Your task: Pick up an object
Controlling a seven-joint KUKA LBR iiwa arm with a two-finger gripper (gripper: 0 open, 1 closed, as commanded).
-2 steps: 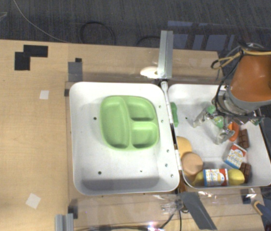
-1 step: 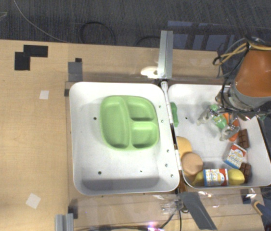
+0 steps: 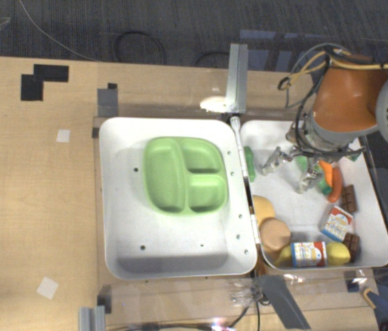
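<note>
My gripper (image 3: 291, 171) hangs over the upper middle of the right bin (image 3: 380, 236), under the orange wrist band. Its two metal fingers (image 3: 271, 162) are spread apart, open, with only bare bin floor between them. An orange carrot-like piece (image 3: 329, 178) lies just right of the right finger. A thin green item (image 3: 249, 161) lies along the bin's left wall, left of the fingers. Nearer the front lie a round tan bun (image 3: 274, 234), a small labelled jar (image 3: 309, 254) on a yellow fruit (image 3: 338, 253), and a small carton (image 3: 337, 223).
A green divided plate (image 3: 184, 174) sits in the left bin (image 3: 121, 247). Two brown chocolate pieces (image 3: 347, 198) (image 3: 351, 241) lie by the right bin's right wall. A yellowish item (image 3: 262, 205) rests by the divider. Cables loop above the wrist.
</note>
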